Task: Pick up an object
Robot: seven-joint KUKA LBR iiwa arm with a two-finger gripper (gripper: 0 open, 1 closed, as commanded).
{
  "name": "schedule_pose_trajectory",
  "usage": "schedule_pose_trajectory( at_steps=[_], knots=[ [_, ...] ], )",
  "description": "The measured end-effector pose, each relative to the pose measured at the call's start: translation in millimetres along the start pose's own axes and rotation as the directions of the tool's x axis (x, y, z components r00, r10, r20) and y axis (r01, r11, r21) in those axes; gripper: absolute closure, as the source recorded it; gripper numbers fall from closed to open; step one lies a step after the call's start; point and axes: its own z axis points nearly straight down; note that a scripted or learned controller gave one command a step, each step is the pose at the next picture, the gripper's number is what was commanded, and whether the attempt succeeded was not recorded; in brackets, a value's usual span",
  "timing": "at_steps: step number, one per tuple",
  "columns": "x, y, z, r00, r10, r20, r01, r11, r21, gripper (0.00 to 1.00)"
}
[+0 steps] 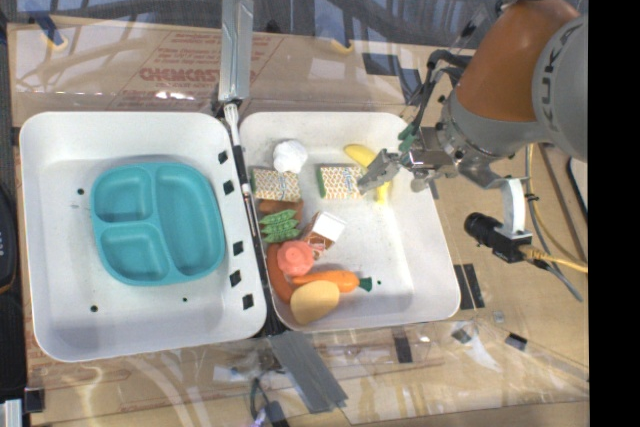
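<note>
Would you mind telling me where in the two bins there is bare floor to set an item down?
The right bin is crowded along its left side, from the white ball down to the carrot; bare floor lies right of the small white box, toward the near-right corner. The left bin is bare around the teal divided plate.

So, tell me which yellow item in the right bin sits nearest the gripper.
The banana, lying at the bin's far side right beside the gripper; the yellowish potato-like piece sits at the near edge.

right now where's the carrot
In the camera view the carrot lies near the front edge of the right bin, just behind the yellow potato-like piece and beside the pink toy.
</note>
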Motion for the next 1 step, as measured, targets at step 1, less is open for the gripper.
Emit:
schedule_pose_trajectory(
  at_steps=[1],
  knots=[
    [-2.3, 24.3, 149.1, 0.973, -0.231, -0.002, 0.231, 0.973, 0.003, 0.00]
  ],
)
